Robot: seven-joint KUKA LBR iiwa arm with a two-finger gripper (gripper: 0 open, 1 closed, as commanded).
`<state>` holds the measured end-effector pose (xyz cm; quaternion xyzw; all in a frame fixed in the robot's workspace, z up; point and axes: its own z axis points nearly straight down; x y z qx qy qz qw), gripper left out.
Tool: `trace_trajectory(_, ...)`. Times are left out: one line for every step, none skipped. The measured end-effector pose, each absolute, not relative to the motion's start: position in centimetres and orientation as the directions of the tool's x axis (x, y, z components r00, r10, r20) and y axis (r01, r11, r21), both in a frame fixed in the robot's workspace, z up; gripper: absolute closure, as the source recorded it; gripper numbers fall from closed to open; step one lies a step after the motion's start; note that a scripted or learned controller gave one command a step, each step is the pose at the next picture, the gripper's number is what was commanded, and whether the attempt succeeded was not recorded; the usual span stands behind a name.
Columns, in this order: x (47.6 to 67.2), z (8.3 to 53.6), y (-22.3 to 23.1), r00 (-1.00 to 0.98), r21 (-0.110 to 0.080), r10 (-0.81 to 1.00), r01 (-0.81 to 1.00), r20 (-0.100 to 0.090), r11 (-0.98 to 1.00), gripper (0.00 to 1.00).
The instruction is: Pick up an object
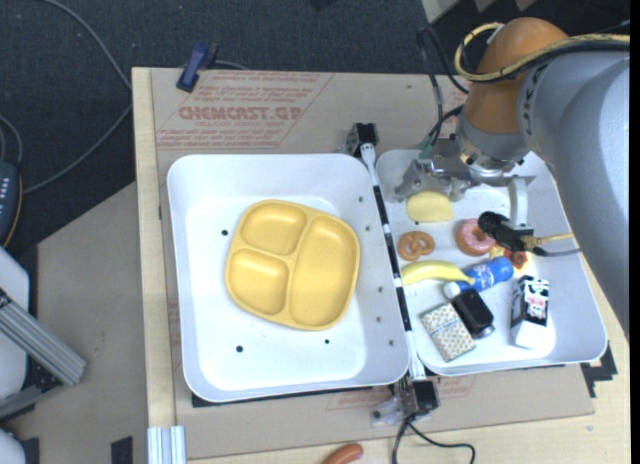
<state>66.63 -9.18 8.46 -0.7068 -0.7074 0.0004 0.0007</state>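
Note:
My gripper hangs low over the back left of the right bin, under the grey wrist with its orange band. Just in front of it, very close, lies a pale yellow rounded object; I cannot see whether they touch. Further forward in this bin lie a brown doughnut, a pink doughnut, a banana, a blue bottle, a black block, a patterned pouch and a small white carton.
The left bin holds a yellow divided plate. A ridge where the two bins meet runs front to back. The arm covers the right bin's back right part.

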Motion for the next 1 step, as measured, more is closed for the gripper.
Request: trace_trajectory(66.77, 9.62, -9.18, -0.002, 0.004, 1.0, 1.0, -0.001, 0.002, 1.0)
